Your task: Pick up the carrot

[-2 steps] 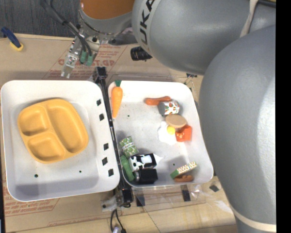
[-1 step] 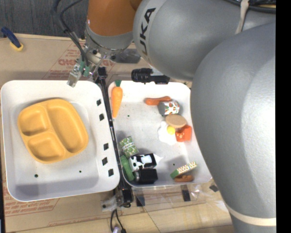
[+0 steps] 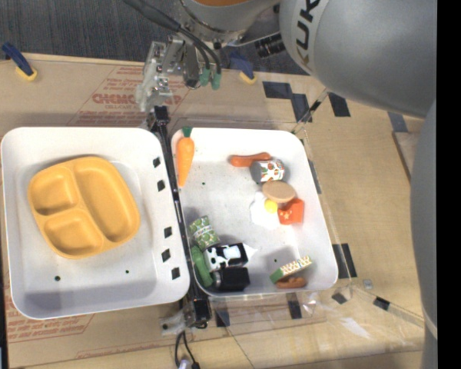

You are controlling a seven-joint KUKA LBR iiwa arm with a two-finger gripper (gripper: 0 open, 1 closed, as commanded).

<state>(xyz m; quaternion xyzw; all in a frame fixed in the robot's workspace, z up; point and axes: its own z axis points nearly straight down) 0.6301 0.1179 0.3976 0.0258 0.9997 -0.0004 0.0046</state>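
Camera view has the carrot (image 3: 184, 157) lying in the right bin (image 3: 320, 237), tucked into its far left corner right against the wall it shares with the left bin (image 3: 15, 229). It's a smooth, tapered orange toy with a little green top, tip pointing toward the near side.

Rest of that bin is a jumble of plastic play food — a reddish sausage (image 3: 249, 160) near the far wall, a small printed can (image 3: 269, 171) just beside it, a tan round disc (image 3: 280, 192) sitting over a flat white fried egg (image 3: 263, 210), and a chunky red-orange piece (image 3: 291, 213) touching that. Down the near end there's a green printed carton (image 3: 203, 230), a black-and-white cow-pattern carton (image 3: 229, 257), and a hot dog (image 3: 292, 271) near the corner.

Left bin holds a glossy yellow divided plate (image 3: 83, 204) with three compartments and rounded corners. Both bins are shallow white plastic, sitting on a table (image 3: 84, 83) covered in flattened brown cardboard.

The gripper (image 3: 160, 83) hangs over the cardboard just past the bins' far edge, above the carrot's corner, metal parts and cables showing — can't tell how far apart the fingers are. Nothing visibly held. The fat grey arm link (image 3: 369, 37) comes in from the upper right.
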